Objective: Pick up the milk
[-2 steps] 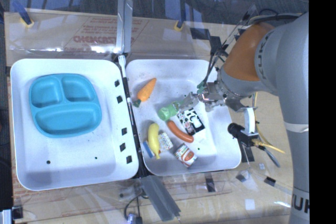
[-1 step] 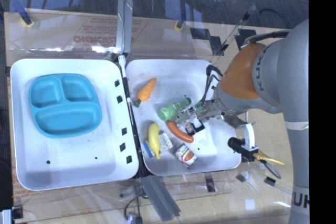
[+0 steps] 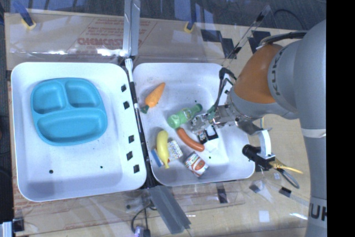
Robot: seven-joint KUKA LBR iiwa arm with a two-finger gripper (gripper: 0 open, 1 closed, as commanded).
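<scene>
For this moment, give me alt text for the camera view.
The gripper is low in the right bin among a green bottle, hot dog, banana and carrot. The left bin holds a blue divided plate.

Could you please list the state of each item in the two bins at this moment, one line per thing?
Blue divided plate: flat in the left bin, nothing on it.
Carrot: lying tilted in the right bin.
Green bottle: on its side.
Banana: lying near the bin's left wall.
Hot dog: lying beside the bottle.
Milk carton: tipped over, not gripped.
Gripper: low over the right bin.
</scene>
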